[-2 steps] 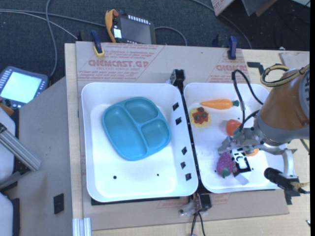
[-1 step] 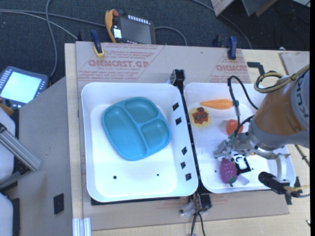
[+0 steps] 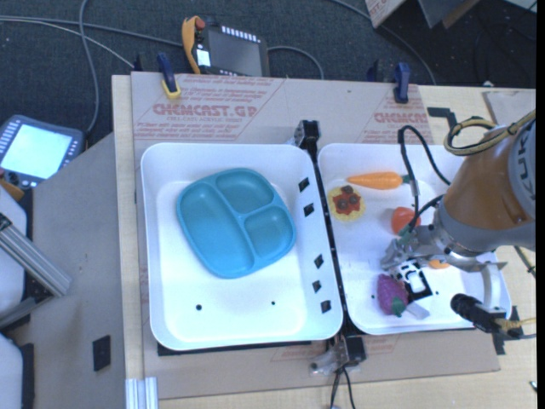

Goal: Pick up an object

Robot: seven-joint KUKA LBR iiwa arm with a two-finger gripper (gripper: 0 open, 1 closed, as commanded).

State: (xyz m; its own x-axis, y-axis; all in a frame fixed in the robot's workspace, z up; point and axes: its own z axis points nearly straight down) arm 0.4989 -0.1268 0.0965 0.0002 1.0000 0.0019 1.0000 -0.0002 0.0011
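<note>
- We are counting one blue divided plastic plate lying in the left white bin.
- We are counting four toy foods in the right white bin: orange carrot, red tomato, purple grapes, small pizza.
- The two-finger gripper is hovering beside the grapes; we cannot tell its jaw state.

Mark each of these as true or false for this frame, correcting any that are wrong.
1. The blue plate lies in the left bin. True.
2. The carrot lies in the left bin. False: it lies in the right bin, near its far edge.
3. The tool is low over the right bin, beside the purple toy. True.
4. The blue plate is one undivided dish. False: it has three compartments.
5. The arm reaches over the left bin. False: it is over the right bin.
</note>
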